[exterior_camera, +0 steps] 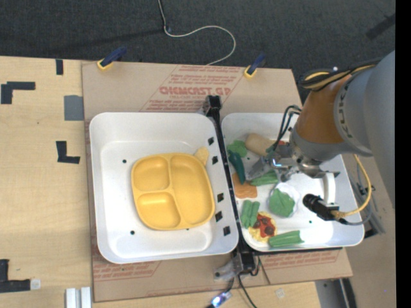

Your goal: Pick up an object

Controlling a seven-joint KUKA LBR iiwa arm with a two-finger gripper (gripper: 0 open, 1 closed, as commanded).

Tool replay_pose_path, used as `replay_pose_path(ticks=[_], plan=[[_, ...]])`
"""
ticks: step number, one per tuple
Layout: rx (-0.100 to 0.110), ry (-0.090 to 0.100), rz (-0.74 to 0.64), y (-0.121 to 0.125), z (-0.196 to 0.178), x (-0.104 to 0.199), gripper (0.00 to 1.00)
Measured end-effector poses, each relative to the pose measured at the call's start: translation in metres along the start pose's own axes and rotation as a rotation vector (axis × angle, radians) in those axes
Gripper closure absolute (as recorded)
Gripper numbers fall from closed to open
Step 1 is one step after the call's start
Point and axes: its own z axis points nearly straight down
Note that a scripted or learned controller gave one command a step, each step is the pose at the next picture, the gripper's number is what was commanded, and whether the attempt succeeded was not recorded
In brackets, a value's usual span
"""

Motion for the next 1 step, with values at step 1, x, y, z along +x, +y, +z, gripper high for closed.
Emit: replay_pose_path(ticks=[1], plan=[[-0.004,0.0,-0.001,0.0001,0.0127,0.0006,0.0]])
